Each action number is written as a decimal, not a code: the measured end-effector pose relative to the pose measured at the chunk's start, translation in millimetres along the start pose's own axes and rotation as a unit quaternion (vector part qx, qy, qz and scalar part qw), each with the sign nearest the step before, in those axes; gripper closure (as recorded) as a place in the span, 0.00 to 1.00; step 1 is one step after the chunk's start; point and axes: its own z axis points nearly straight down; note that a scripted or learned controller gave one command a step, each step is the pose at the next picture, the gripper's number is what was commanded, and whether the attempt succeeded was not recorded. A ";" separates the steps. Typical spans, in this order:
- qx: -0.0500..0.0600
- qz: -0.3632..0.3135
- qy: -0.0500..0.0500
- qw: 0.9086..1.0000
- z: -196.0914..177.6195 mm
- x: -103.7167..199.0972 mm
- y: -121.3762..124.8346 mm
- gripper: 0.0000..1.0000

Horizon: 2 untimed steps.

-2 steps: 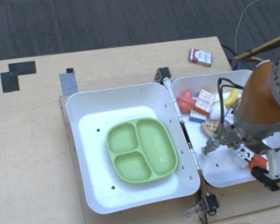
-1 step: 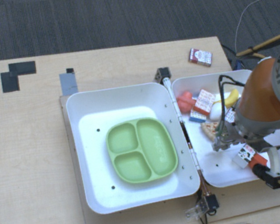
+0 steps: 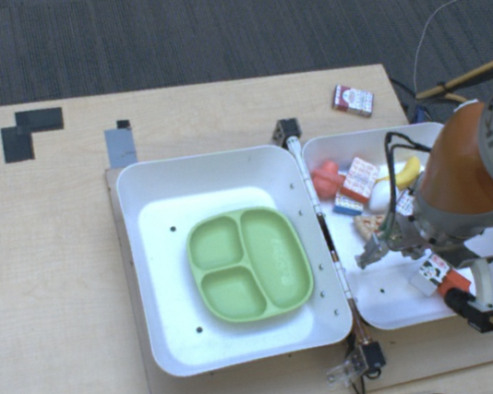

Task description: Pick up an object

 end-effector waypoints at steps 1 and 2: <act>0.006 0.002 0.000 1.000 22.1 0.3 -5.2 0.00; 0.003 0.001 0.000 1.000 10.7 0.6 -2.7 1.00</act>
